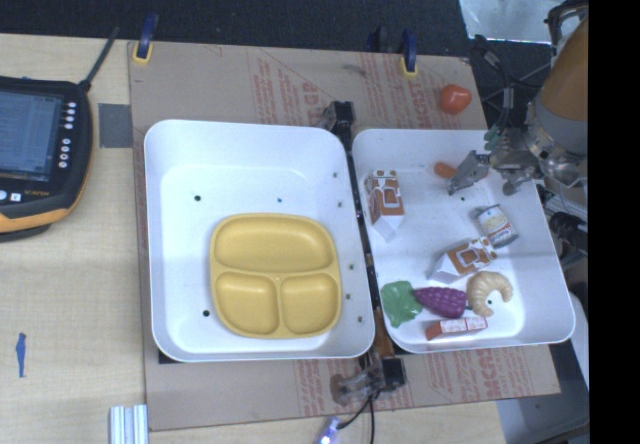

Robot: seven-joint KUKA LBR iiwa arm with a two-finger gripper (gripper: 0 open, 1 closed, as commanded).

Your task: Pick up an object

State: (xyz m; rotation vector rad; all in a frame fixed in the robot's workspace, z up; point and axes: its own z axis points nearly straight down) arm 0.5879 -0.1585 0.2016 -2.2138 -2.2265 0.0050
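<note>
The right bin (pixel 535 327) holds several small items. Among them are a brown-and-white carton (pixel 385 197), a small orange piece (pixel 444 169), a tin can (pixel 495 225) and a flat carton (pixel 468 257). Along its near edge lie a croissant (pixel 490 287), a purple bunch (pixel 440 300), a green piece (pixel 400 302) and a red-and-white bar (pixel 457 328). My gripper (pixel 490 179) hangs over the bin's far right part, above the can and right of the orange piece. It is open, its fingers spread, with nothing between them.
The left bin (pixel 180 162) holds a yellow divided tray (pixel 275 274). A red ball (pixel 455 98) lies on the cardboard beyond the right bin. A tablet (pixel 35 152) rests at the bench's left edge. Clamps (pixel 408 47) grip the cardboard's far edge.
</note>
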